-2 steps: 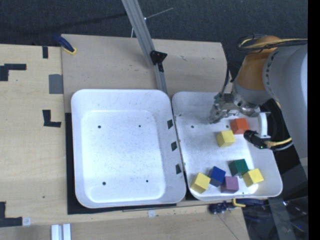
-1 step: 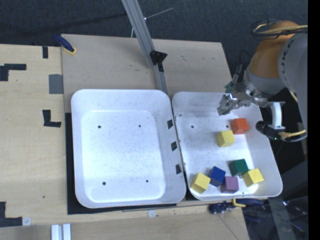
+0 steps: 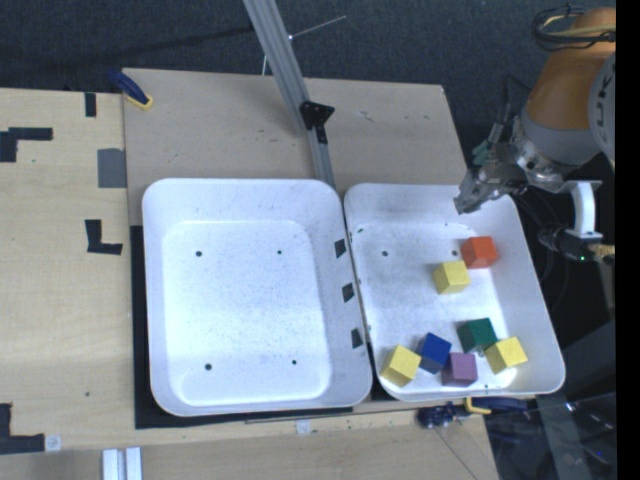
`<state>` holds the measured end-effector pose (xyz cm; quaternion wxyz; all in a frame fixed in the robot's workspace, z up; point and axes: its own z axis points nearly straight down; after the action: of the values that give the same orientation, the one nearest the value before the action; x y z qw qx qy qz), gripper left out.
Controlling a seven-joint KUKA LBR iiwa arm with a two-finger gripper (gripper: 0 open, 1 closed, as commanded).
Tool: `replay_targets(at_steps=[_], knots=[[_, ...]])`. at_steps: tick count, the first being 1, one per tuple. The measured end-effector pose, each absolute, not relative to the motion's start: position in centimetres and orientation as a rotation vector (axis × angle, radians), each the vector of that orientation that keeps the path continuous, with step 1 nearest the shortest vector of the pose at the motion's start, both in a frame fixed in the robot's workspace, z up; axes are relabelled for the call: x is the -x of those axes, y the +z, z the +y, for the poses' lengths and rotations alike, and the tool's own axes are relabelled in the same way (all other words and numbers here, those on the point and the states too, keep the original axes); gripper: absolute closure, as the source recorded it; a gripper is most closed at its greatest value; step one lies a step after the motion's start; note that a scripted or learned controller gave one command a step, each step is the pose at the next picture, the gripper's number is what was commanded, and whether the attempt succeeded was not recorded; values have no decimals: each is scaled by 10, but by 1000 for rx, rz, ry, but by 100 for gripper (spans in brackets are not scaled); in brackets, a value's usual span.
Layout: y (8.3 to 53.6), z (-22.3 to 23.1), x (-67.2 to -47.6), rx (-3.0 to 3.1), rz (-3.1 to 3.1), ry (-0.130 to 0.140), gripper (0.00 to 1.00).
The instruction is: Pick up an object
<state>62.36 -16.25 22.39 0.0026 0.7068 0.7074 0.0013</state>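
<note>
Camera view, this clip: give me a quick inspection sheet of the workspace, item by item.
Surface: wooden bench bearing the left bin and right bin side by side.
Job's things: all in right bin; orange cube, yellow cube, green cube, blue cube, purple cube, two more yellow cubes.
Clutter: black tape marks on bench.
Grippers: claw over right bin's far right corner, holding nothing visible.
Cables: dark loops above the arm.
Surroundings: slanted metal pole, dark carpet.
</note>
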Motion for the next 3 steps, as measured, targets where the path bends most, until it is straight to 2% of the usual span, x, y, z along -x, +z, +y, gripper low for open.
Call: replay_targets(at_steps=[1,3], knots=[[199,-162,-623,-2221,2223,-5,100],[219,-48,-642,-2214,2230,3,100]])
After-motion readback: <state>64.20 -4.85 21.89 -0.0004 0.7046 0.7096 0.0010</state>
